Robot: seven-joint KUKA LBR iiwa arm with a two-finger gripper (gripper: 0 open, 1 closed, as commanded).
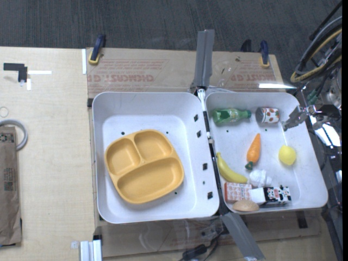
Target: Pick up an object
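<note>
gripper (296,117) hovering at right bin's (304,197) 2 o'clock edge, grip state unclear, cannot tell. lemon (287,155) lying at 4 o'clock below it, apart, likely easiest pick.

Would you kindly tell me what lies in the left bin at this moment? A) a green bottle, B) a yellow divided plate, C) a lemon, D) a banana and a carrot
B: the yellow divided plate lies alone in the left bin, while the banana, carrot, green bottle and lemon all lie in the right bin.
</note>
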